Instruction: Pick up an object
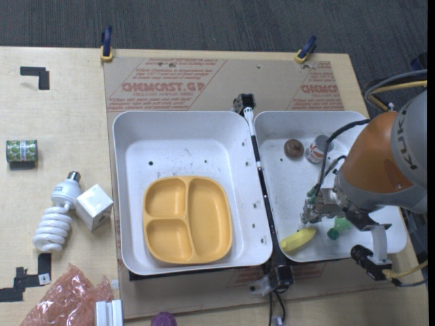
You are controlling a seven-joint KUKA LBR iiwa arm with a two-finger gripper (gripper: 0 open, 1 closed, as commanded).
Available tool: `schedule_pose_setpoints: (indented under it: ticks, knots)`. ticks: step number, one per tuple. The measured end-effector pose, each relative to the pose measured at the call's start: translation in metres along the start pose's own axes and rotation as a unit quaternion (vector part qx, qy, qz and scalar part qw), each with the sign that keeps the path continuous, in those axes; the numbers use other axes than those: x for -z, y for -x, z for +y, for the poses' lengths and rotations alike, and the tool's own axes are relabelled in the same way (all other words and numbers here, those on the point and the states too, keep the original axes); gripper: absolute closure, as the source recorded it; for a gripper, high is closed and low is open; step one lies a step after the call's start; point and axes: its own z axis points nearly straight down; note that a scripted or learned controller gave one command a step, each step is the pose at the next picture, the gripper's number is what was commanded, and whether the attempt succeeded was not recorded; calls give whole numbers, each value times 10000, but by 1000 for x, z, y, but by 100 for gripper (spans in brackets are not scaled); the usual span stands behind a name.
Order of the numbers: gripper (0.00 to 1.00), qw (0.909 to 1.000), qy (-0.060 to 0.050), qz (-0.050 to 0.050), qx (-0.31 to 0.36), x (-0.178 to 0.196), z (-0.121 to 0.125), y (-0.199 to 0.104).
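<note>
Hovered low in right bin [285,124], gripper [314,212] at five o'clock, just above banana [298,240]. Grip state impossible to tell; nothing visibly lifted, pick not done.

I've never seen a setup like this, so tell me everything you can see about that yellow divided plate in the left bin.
The yellow divided plate is a rounded rectangle with soft corners, in a matte mustard yellow that looks like plastic. Raised ridges split it into three compartments: one long one on the right side and two smaller ones stacked on the left. It lies flat and face up on the floor of the left white bin, toward the bin's near edge, slightly turned. Its compartments look bare, and it rests apart from the arm.
</note>
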Motion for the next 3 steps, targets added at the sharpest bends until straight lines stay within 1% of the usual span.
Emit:
schedule_pose_setpoints:
  ticks: [1, 2, 3]
  knots:
    - [100, 10000, -6, 0, 29, 90, 18, -86]
    - [0, 10000, -6, -1, 29, 90, 18, -86]
    - [0, 10000, -15, -4, 23, 106, 99, -24]
